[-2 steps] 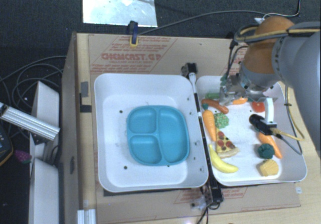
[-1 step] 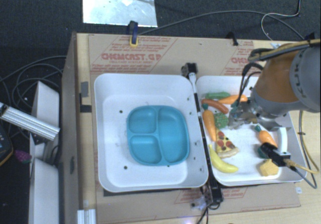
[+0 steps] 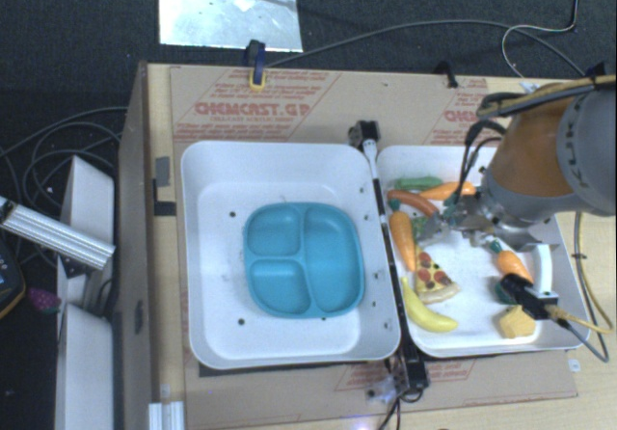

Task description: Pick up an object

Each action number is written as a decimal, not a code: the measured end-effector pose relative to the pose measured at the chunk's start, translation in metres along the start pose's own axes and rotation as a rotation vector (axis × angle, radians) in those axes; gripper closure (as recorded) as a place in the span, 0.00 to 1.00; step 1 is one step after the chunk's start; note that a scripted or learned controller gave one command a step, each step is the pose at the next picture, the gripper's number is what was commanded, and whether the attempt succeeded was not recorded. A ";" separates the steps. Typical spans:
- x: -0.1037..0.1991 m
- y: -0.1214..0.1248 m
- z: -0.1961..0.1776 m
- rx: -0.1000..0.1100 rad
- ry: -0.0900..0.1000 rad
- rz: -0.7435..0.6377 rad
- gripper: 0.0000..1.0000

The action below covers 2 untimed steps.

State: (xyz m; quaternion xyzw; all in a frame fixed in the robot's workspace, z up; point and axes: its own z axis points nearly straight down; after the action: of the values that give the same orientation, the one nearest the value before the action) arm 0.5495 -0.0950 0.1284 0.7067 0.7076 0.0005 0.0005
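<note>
The right bin (image 3: 559, 341) holds toy food. An orange carrot (image 3: 402, 240) lies along its left wall, with a pizza slice (image 3: 435, 280) and a yellow banana (image 3: 425, 309) below it. A red sausage (image 3: 415, 201), a green pod (image 3: 416, 184) and a second orange piece (image 3: 449, 192) lie at the bin's far left. A small carrot (image 3: 511, 263) and a yellow cheese wedge (image 3: 517, 323) sit to the right. My gripper (image 3: 451, 220) hangs low over the bin's middle, just right of the long carrot and the sausage. I see nothing clearly held.
The left bin (image 3: 207, 322) bears a blue divided plate (image 3: 303, 259). A metal clamp bar (image 3: 386, 255) runs between the bins. The arm's grey and orange body (image 3: 540, 163) covers the right bin's far right corner. Cables (image 3: 58, 144) lie off the bench at left.
</note>
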 end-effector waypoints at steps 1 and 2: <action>-0.024 -0.040 0.040 -0.010 0.000 0.001 0.00; -0.001 0.035 0.039 -0.011 -0.008 0.002 0.00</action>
State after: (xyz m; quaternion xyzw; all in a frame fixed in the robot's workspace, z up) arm 0.5848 -0.0962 0.0894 0.7074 0.7068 0.0016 0.0072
